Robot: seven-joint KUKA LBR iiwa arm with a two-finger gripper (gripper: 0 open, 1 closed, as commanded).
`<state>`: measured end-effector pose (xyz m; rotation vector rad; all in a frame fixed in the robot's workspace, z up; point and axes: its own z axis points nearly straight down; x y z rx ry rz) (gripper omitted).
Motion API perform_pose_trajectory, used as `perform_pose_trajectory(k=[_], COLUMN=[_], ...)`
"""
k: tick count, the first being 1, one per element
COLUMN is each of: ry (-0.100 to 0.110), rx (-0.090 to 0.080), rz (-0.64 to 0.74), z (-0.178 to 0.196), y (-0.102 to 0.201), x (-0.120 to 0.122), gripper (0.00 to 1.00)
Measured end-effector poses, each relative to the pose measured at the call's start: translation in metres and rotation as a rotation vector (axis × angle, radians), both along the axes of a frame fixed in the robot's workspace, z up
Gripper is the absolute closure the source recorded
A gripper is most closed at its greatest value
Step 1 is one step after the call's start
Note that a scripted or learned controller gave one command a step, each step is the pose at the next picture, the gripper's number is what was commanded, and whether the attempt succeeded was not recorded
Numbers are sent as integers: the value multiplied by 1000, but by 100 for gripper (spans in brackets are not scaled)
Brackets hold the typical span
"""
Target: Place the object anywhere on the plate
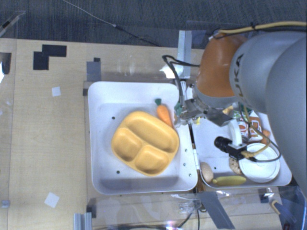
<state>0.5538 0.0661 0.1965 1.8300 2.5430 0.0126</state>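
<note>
A yellow plate (144, 142) with three compartments lies in the left bin (103, 128). A small orange carrot (164, 114) with a green tip rests against the plate's far right rim, tilted, partly on the bin floor. My gripper (183, 111) hangs just to the right of the carrot, over the left bin's right wall. I see nothing clearly between its fingers. The grey arm with its orange band covers much of the right bin.
The right bin (284, 176) holds a yellow banana (229, 180), a pale egg-shaped thing (206, 172), a round white dish (261, 170) and a printed packet (252, 127). A wall (193, 150) separates the two bins.
</note>
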Motion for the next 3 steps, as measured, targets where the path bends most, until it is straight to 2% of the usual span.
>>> perform_pose_trajectory(k=[1,2,3], ry=[1,7,4], rx=[0,-4,-6], rz=[1,366,777], z=[0,-11,-11], y=[0,6,43], x=[0,4,-22], gripper=[0,0,0])
